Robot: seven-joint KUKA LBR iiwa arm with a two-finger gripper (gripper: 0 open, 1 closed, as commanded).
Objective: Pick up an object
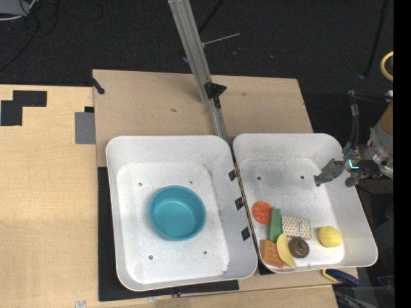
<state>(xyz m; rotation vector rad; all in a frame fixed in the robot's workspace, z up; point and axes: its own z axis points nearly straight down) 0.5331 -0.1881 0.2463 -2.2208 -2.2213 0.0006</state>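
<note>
Right bin (pixel 302 147): toys (pixel 292 235) below gripper (pixel 335 172)

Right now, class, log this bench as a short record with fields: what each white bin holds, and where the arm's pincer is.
left bin: round teal plastic bowl
right bin: red ball, green stick, patterned square pad, brown round disc, yellow lemon-like ball, orange wedge
cluster: along the right bin's near edge
pincer: over the right bin's right side, apart from the cluster
</note>
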